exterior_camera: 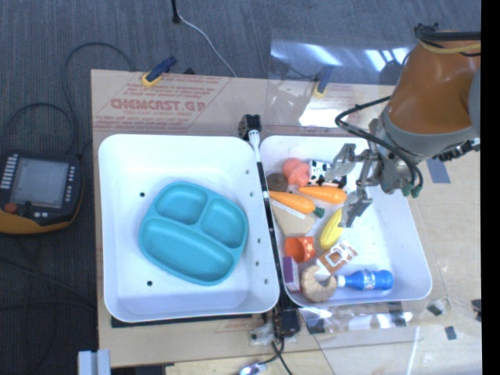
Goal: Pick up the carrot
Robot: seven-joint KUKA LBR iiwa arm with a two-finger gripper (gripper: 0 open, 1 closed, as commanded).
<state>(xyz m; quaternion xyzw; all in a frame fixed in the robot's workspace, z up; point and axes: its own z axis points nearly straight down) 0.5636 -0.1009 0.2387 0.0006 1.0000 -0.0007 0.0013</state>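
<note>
The carrot (pixel 291 202), orange with a green tip, lies in the right bin (pixel 406 241) near its left wall. A second orange piece (pixel 326 194) lies just to the carrot's right, its far end close to the fingers. My gripper (pixel 351 183) hangs over the upper middle of that bin, to the right of the carrot. Its fingers (pixel 341 162) are spread open, and I see nothing gripped between them.
Around the carrot lie a pink item (pixel 294 169), a black-and-white toy (pixel 316 172), a yellow piece (pixel 331 229), an orange cup (pixel 299 248), a blue bottle (pixel 367 280) and a round bun (pixel 316 284). The left bin (pixel 125 162) holds a blue divided plate (pixel 194 231).
</note>
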